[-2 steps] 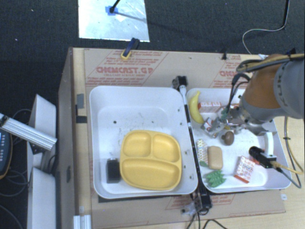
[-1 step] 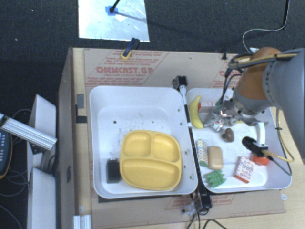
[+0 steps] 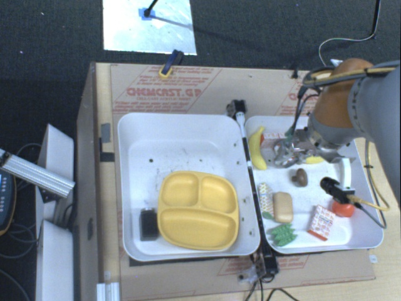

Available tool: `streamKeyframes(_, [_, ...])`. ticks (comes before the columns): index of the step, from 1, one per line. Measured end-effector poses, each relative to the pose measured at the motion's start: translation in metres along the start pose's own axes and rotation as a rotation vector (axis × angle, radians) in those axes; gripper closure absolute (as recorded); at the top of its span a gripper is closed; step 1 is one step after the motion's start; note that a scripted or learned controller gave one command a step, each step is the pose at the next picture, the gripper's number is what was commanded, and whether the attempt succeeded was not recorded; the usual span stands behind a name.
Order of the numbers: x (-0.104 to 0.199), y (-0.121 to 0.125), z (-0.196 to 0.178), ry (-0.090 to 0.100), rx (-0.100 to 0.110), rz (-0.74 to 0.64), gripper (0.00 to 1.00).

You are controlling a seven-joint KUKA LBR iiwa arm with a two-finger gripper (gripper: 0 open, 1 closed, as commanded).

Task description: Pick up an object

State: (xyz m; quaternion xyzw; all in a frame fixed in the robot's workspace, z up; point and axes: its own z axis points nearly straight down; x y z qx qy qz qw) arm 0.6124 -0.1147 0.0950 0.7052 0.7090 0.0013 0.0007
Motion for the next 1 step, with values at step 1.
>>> streamKeyframes(1, [0.0585,-0.0545,-0.0907,0.0,-0.001,0.001,1.0])
